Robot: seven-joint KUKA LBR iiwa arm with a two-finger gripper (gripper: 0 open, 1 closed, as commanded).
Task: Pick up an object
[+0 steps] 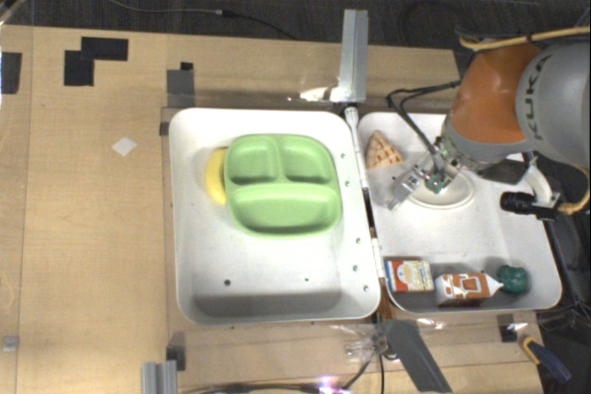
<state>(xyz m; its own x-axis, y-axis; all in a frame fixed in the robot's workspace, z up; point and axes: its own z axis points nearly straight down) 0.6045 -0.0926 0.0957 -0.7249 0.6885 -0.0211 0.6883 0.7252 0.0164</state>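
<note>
My gripper [423, 179] hangs low over the upper middle of the right bin [526, 240], above a white round dish [454, 195] lying on the bin floor. A pizza slice toy [381, 149] lies just left of the gripper, in the bin's far left corner. Along the near wall sit a small red and white carton [408, 274], a brown carton [464, 288] on its side and a dark green round object [513, 278]. The grey arm with its orange band [494, 97] comes in from the right and hides the bin's far right part.
The left bin [268, 277] holds a green divided tray [280, 182] with a yellow object [214, 176] poking out from under its left edge. A metal post [353, 60] stands behind the wall between the bins. Black cables run by the right bin's far edge.
</note>
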